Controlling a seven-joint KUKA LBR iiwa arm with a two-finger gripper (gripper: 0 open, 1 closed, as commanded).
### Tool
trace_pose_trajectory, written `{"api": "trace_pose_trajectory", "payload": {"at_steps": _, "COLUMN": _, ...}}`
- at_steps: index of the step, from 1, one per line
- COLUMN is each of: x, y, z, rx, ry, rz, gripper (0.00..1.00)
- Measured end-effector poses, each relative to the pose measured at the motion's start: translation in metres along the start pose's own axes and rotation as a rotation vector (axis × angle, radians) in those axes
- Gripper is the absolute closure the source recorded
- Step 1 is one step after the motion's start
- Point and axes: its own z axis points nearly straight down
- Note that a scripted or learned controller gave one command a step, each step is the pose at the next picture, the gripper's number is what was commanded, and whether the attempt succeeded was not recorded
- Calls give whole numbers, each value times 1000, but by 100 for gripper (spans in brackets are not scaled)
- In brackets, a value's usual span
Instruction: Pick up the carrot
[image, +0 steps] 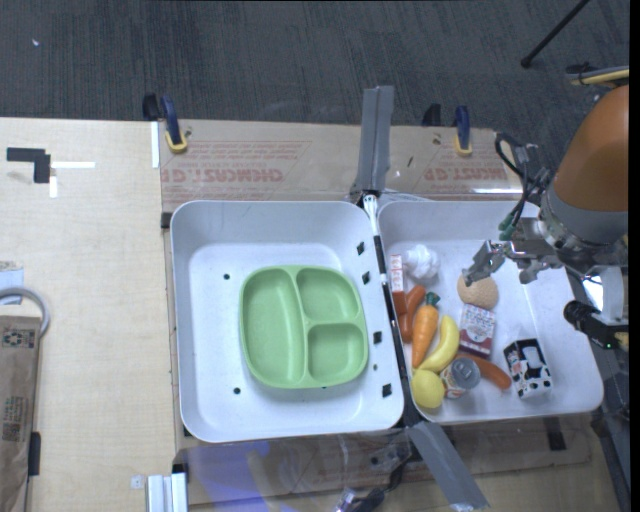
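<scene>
Orange and tapered, with a green tuft at its top, the toy carrot (425, 322) lies in the right-hand shallow white bin (560, 398), below and to the left of the two-finger gripper (484, 266) as the camera sees it, and well short of contact. The gripper hangs above a round tan biscuit-like piece (480, 292), with its dark fingers spread a little and nothing between them. I judge this to be the approach step: the pick has not begun, and the gripper is not yet over its target.

Next, the gripper needs to shift leftward and down in the view to come over the carrot's middle, turn so its fingers straddle the narrow width, then descend. Crowding makes that awkward. A curved yellow banana (443, 343) lies touching or just beside the carrot on the side nearer the gripper, and another orange piece (413, 300) sits on its far side against the bin wall. A white crumpled lump (421, 262) lies beyond the carrot's green end.

Also in this bin, below the gripper, are a small red-and-white packet (478, 329), a yellow lemon (427, 388), a small tin can (461, 375) and a black-and-white carton (527, 366). Far to the gripper's left, the other white bin (200, 330) holds a green three-compartment plate (303, 327) with nothing on it.
</scene>
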Motion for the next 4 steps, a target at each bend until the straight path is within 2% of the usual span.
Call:
{"api": "trace_pose_trajectory", "payload": {"at_steps": 1, "x": 4, "y": -31, "z": 51, "rx": -1, "ry": 0, "rz": -180, "gripper": 0}}
{"api": "trace_pose_trajectory", "payload": {"at_steps": 2, "x": 23, "y": 33, "z": 78, "rx": -5, "ry": -2, "rz": -858, "gripper": 0}}
{"api": "trace_pose_trajectory", "payload": {"at_steps": 3, "x": 22, "y": 34, "z": 71, "rx": -6, "ry": -1, "rz": -855, "gripper": 100}}
{"api": "trace_pose_trajectory", "payload": {"at_steps": 4, "x": -13, "y": 73, "z": -44, "rx": -6, "ry": -4, "rz": -825, "gripper": 100}}
